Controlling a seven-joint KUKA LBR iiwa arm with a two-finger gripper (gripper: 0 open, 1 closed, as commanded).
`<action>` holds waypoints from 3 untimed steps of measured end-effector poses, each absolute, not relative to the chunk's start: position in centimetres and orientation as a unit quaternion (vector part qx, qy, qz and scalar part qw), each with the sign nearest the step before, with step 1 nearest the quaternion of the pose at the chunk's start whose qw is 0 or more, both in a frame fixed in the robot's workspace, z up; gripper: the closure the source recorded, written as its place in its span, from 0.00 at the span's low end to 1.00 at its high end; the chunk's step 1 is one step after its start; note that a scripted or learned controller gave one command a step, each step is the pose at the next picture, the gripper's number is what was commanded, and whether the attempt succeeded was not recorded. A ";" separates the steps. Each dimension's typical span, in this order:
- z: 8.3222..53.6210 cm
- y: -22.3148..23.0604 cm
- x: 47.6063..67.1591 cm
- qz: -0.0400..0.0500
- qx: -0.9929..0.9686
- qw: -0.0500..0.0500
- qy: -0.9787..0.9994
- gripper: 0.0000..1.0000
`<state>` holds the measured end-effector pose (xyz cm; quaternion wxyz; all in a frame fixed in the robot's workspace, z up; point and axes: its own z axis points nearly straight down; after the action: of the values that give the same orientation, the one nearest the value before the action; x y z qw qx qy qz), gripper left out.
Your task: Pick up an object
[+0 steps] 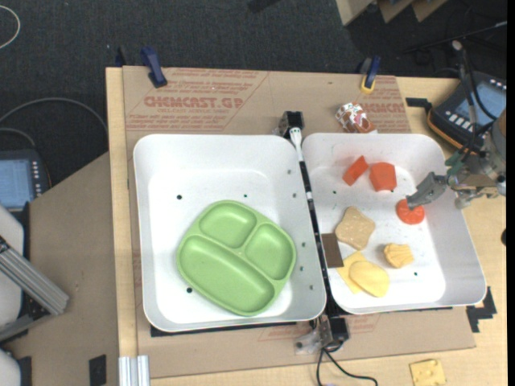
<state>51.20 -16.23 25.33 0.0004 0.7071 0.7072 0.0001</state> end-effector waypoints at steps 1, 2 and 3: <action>14.1 -21.6 56.9 -0.002 0.708 -0.002 0.706 0.00; 8.2 -13.8 64.2 0.002 0.704 0.000 0.710 0.00; 9.6 -14.4 64.0 0.001 0.707 0.002 0.708 1.00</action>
<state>63.99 -14.37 9.60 0.0019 0.7066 0.7077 0.0010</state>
